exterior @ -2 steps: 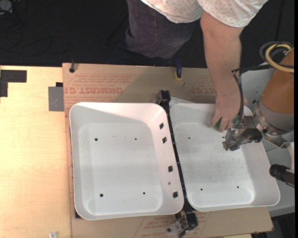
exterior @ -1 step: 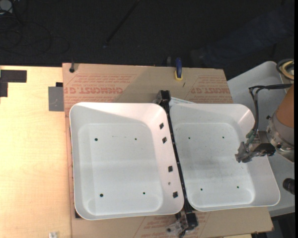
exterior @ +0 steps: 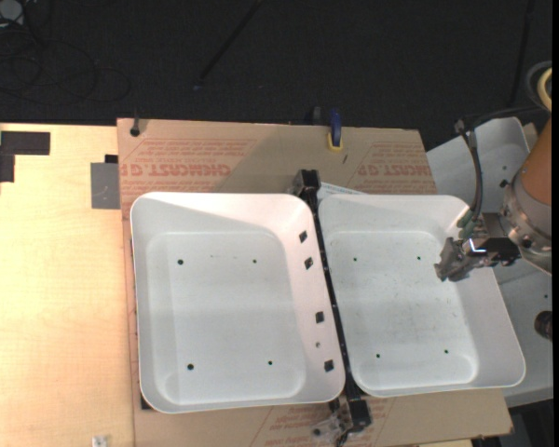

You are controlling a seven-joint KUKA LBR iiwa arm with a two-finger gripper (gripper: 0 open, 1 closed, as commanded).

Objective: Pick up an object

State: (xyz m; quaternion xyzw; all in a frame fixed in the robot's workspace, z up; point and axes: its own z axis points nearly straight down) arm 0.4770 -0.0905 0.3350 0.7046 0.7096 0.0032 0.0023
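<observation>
arm [exterior: 540, 170] cut off at right edge, pincer [exterior: 450, 266] fingers too small and dark to read

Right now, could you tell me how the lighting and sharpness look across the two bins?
Camera view: the left bin is brightly lit, its upper rim nearly washed out, with soft shading inside its top edge; the right bin looks greyer, its floor speckled; the hand at that bin's right rim is small and slightly blurred; the background above the bench is dark.

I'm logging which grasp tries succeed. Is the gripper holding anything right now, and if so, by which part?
It cannot be told. The gripper sits over the right bin near its right wall, but it is small and dark in the camera view, and no object can be made out at it.
</observation>
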